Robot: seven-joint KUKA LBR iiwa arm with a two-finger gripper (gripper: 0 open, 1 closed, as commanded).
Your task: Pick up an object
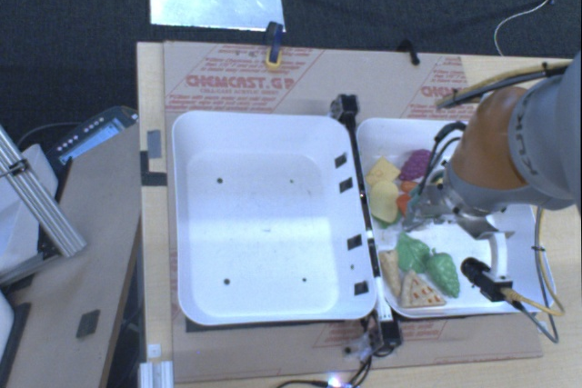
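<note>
Two white bins are seen side by side on the bench. The left bin [264,213] is noted bare, white floor only. The right bin [509,300] is found crowded along its near-left side: a yellow block [383,171], a purple piece [416,163], something orange-red [406,191], a pale green piece [384,208], two dark green leafy toys [427,258], and a triangular waffle-patterned wedge [419,291]. The arm [509,145] is seen reaching in from the right, and the gripper [420,212] is lowered into the pile, near the orange-red and pale green pieces. Finger state cannot be told; the wrist hides them, and no object can be confirmed held. The step is judged as descent or grasp attempt. Next, a firm closure on one piece, then a straight lift, would be called for.
</note>
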